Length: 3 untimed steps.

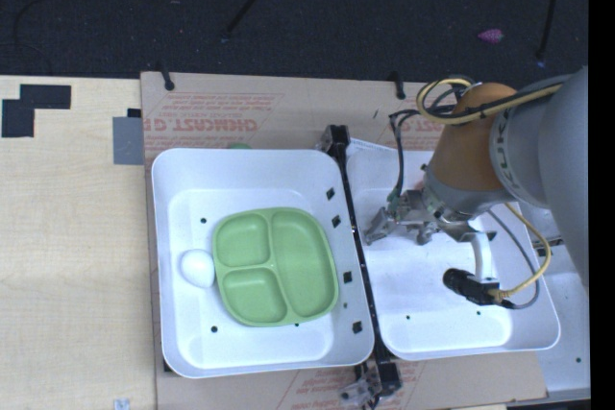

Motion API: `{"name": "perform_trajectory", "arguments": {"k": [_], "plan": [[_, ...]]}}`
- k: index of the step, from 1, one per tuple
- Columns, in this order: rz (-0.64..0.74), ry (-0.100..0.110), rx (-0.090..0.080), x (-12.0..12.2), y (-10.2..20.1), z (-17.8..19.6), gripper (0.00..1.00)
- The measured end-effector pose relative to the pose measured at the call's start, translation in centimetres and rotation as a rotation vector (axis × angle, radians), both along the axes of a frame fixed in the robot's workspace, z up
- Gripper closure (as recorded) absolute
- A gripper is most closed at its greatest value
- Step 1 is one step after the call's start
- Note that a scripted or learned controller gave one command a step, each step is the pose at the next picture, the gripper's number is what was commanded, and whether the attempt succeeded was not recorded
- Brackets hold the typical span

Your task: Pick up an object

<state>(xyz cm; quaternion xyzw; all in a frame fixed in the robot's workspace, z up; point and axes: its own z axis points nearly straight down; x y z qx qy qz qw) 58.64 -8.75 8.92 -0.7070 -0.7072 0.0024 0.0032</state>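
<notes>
A green divided plate [274, 264] lies flat in the middle of the left bin [178, 341]. A small white egg-shaped object [197, 267] rests against the plate's left edge. My gripper [381, 228] is low in the right bin [432, 336], near its left wall and just right of the black rail between the bins. The grey arm with its orange band [471, 154] hangs over the bin's upper right part and hides the floor beneath it. I see nothing clearly held at the gripper.
A black rail [348, 235] with clamps runs between the two bins. A black plug on a yellow cable [471, 285] sits over the right bin floor beside the wrist. Cardboard [240, 115] lies under the bins, with a wooden benchtop [67, 245] to the left.
</notes>
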Motion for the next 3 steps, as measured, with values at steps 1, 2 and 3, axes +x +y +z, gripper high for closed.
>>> {"name": "perform_trajectory", "arguments": {"k": [1, 2, 3], "plan": [[-0.006, -0.001, 0.000, 0.0, -0.1, 1.3, 1.00], [0.000, -0.009, -0.001, 1.0, 0.0, 6.9, 1.00], [0.000, -0.011, -0.001, 1.1, -0.1, 12.2, 1.00]]}}
